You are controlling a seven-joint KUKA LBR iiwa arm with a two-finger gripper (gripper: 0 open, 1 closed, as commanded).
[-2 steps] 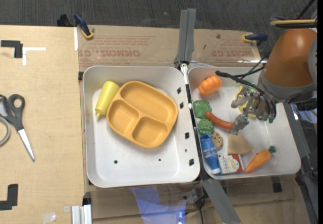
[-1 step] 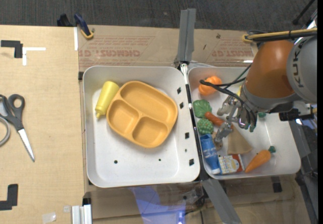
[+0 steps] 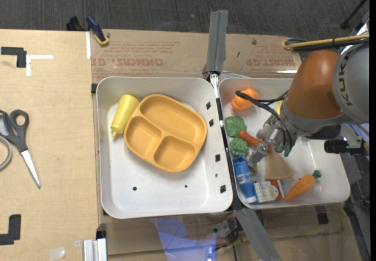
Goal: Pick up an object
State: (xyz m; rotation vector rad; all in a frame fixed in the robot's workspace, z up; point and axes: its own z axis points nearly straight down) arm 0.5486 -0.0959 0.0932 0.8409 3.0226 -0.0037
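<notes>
My gripper (image 3: pixel 262 145) hangs low in the right bin (image 3: pixel 329 195), near its left side, under the grey arm with the orange band (image 3: pixel 314 92). Just left of it lies a small red-orange stick-like piece (image 3: pixel 248 137) between two green toy vegetables (image 3: pixel 235 125) (image 3: pixel 238 147). A tan triangular piece (image 3: pixel 277 167) lies right below the gripper. A blue bottle (image 3: pixel 241 173) and a small carton (image 3: pixel 267 191) rest by the front wall. A toy carrot (image 3: pixel 302 186) lies at the front right, and an orange fruit (image 3: pixel 244 100) at the back left. Nothing visibly sits in the gripper.
The left bin (image 3: pixel 117 195) holds a yellow divided plate (image 3: pixel 165 132) and a yellow bottle-shaped toy (image 3: pixel 123 114) at its back left. Scissors (image 3: pixel 20 142) lie on the bench far left. The arm covers the back right part of the right bin.
</notes>
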